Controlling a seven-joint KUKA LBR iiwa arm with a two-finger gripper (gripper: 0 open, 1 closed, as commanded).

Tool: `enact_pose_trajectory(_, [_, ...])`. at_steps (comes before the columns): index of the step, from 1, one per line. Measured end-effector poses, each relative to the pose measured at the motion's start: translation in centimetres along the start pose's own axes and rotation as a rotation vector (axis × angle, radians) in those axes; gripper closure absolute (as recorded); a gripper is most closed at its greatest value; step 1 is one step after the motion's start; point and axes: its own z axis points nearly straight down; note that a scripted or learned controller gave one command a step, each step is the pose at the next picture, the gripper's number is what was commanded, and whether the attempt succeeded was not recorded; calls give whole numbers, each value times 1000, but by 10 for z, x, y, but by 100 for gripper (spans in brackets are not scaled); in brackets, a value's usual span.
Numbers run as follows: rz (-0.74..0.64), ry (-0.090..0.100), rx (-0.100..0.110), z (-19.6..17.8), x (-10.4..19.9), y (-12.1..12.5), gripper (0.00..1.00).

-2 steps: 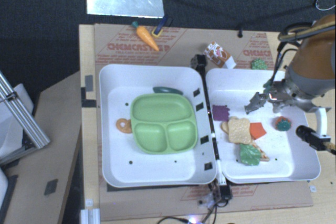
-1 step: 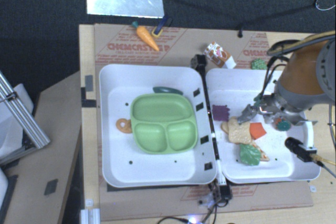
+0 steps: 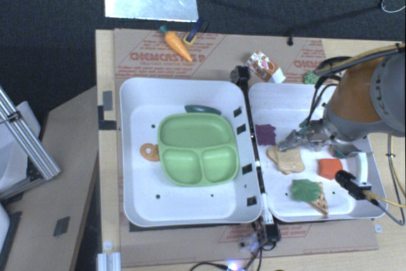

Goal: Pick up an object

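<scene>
Over the right bin [image 3: 279, 93], I am hanging my gripper [image 3: 290, 141] low above the tan, bread-like piece [image 3: 287, 160], reaching in from the right with my grey wrist and orange band behind it. My fingers are pointing leftward and down, with their tips sitting just above the upper edge of that piece; I cannot tell whether they are apart or together, since they are blurring into one dark metal shape from this angle, and nothing is showing between them. The bread piece is lying flat on the bin floor, with a purple scrap [image 3: 264, 134] just beside it toward the divider, an orange block [image 3: 330, 167] near on the other side, and a green-topped wedge [image 3: 309, 192] lower down. In the left bin [image 3: 136, 155], a green divided tray [image 3: 194, 148] and a small orange ring [image 3: 150, 152] are lying well apart from me.

To do this well, I am judging that I should be centring over the bread piece, keeping clear of the purple scrap, and going down until my tips are straddling its edges, because a flat thing slips out easily.
</scene>
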Motion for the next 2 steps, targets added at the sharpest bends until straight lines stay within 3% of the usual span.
enact_pose_trajectory(1, [-2, 2, -3, -12, 1, 2, 100])
enact_pose_trajectory(2, [-5, 1, 11, -57, 7, 1, 100])
